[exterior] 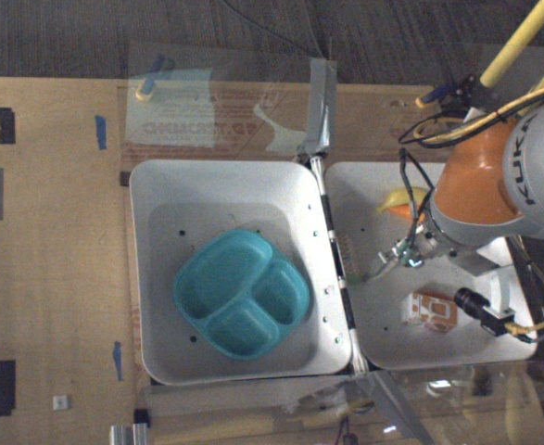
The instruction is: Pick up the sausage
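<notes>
Gripper (403, 254) state: can't tell. Sausage (433, 309) sits near, at its 5 o'clock; long axis unclear.

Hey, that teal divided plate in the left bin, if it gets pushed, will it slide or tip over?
The teal plate sits flat and low with three shallow compartments, so it would probably slide rather than tip. It looks like moulded plastic, so it is likely stiff and light. The left bin's smooth white floor suggests little grip.
</notes>
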